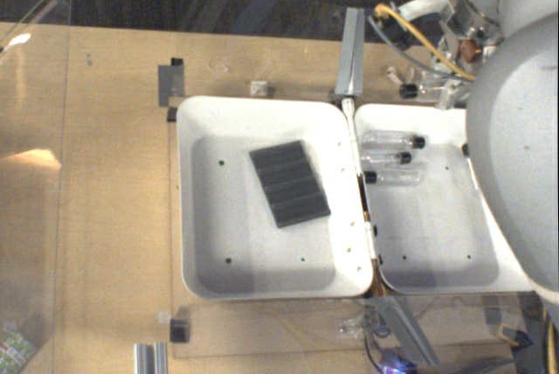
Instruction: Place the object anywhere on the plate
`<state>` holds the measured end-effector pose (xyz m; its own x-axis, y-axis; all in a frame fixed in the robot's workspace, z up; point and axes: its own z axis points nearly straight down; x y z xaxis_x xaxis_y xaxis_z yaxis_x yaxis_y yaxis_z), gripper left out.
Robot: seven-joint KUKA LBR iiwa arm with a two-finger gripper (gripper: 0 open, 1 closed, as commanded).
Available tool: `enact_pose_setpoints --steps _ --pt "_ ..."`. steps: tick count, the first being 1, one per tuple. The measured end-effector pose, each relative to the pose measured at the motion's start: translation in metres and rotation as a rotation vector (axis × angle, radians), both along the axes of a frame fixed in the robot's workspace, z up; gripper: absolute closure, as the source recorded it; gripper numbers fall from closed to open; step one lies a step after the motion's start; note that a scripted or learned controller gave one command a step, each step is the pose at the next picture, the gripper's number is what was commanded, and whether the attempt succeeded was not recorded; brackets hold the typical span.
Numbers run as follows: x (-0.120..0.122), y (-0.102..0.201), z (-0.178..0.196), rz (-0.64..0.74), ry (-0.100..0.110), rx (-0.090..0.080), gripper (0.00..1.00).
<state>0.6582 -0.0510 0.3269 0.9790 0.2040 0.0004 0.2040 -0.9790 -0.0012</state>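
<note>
Left white bin [196,189]: holds one dark grey ribbed rectangular plate [289,183], lying flat near the bin's middle, turned at a slant to the walls. Right white bin [437,272]: holds three clear tubes with black caps [393,158], lying side by side in the upper left part, close to the divider. Grey arm [515,145]: covers the right bin's right side. Tool: state cannot be told. Bench [105,232]: light wood.

My own grey arm [515,145] covers the right bin's [428,267] right side, and the picture's right edge cuts my arm off.
</note>
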Motion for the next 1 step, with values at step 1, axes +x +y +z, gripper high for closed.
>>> enact_pose_setpoints --steps 1 --pt "0.0043 0.0044 -0.0046 0.001 0.000 -0.002 1.00"
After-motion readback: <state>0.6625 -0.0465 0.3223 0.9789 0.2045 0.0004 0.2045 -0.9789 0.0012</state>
